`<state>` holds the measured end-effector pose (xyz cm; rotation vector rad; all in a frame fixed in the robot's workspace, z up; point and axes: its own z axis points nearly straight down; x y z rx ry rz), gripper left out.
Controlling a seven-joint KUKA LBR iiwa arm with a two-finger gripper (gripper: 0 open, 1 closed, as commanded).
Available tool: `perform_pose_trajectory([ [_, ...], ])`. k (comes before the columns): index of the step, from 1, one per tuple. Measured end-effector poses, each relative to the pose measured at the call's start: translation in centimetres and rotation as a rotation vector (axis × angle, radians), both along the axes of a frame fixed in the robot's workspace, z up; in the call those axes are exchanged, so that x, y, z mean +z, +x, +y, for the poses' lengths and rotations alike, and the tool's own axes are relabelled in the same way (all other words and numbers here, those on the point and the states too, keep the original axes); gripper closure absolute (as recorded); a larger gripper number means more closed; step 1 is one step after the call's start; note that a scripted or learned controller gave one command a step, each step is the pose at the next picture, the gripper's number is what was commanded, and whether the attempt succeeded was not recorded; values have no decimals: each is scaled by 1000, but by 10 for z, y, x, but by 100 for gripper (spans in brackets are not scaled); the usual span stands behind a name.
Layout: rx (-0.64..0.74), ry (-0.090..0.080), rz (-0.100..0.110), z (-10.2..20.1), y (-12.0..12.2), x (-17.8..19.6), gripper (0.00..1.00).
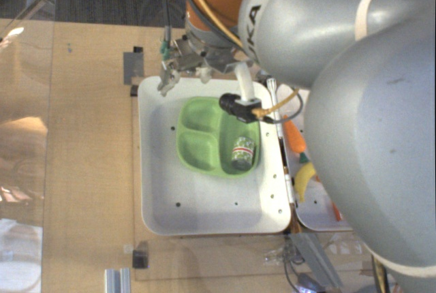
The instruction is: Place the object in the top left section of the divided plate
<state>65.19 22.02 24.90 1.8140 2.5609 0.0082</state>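
A green divided plate (pixel 204 142) lies in the left white bin (pixel 204 217). It has two smaller sections on its left side and one long section on its right. A small can-like object (pixel 243 151) with a green and red label lies in the long right section. My gripper (pixel 167 80) hangs over the bin's far left corner, above and to the left of the plate and apart from the object. Nothing shows in the gripper. A black cable fitting (pixel 238 108) on the arm overhangs the plate's far edge.
The arm's big grey body covers most of the right bin (pixel 310 217). At that bin's left side lie an orange carrot-like piece (pixel 294 138), a yellow banana-like piece (pixel 304 179) and a small orange bit (pixel 336 212). Bare bin floor surrounds the plate.
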Motion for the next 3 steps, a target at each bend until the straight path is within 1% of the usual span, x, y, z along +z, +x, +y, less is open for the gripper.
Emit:
perform_pose_trajectory([
  [1,-402,1,1,-31,12,125,0],
  [2,-390,0,1,-27,11,134,100],
  [3,-188,-1,1,-111,17,187,100],
])
